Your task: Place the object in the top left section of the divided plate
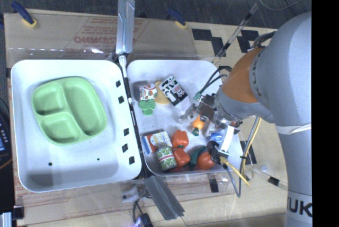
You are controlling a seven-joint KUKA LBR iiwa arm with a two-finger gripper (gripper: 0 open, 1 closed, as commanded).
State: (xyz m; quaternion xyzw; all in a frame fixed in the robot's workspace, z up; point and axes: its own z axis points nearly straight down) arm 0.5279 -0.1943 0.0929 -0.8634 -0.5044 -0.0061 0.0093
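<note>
Camera view puts the green divided plate (pixel 68 110) in the left white bin (pixel 32 167), left of the frame's centre; you can see its three sections bare, two small ones on its left side and one long one on its right. The right white bin (pixel 159 69) touches the left bin along the middle divider and holds the clutter. Near that bin's top you have a black-and-white patterned carton (pixel 174 89), with a small can (pixel 148 92) and a green ridged piece (pixel 147 107) just to its left. Toward the lower edge lie a small white packet (pixel 158 140), an orange pepper-like toy (pixel 180 139), a green-labelled can (pixel 165 158) and a red tomato-like toy (pixel 205 160), all close together.

The gripper (pixel 204 114) hangs over the right bin's right half, with a small orange object (pixel 198 124) directly by its tip. You cannot tell from this angle whether it pinches that object. The grey arm (pixel 286 88), with its orange band (pixel 241 83), fills the frame's right side.
</note>
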